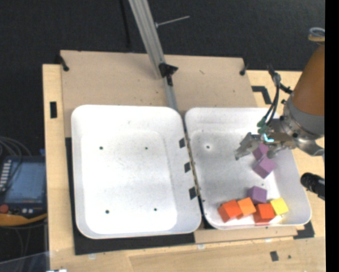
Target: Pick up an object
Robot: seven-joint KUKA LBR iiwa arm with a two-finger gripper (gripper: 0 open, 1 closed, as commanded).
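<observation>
In the right bin (215, 129), my gripper (262, 147) hangs over the middle right, its fingers spread wide, so it is open. A small purple block (261, 151) shows in the gap between the fingers, touching neither that I can see. Just below it lies a purple cube (265, 166). Along the bin's front wall sit another purple cube (259, 194), three orange blocks (231, 210) (247, 206) (265, 211) and a yellow block (279, 206).
The left bin (127, 169) lies beside the right one, joined by black clips (187, 166). A slanted metal rail (149, 33) rises from the bench's back. The grey and orange arm (311, 95) enters from the right.
</observation>
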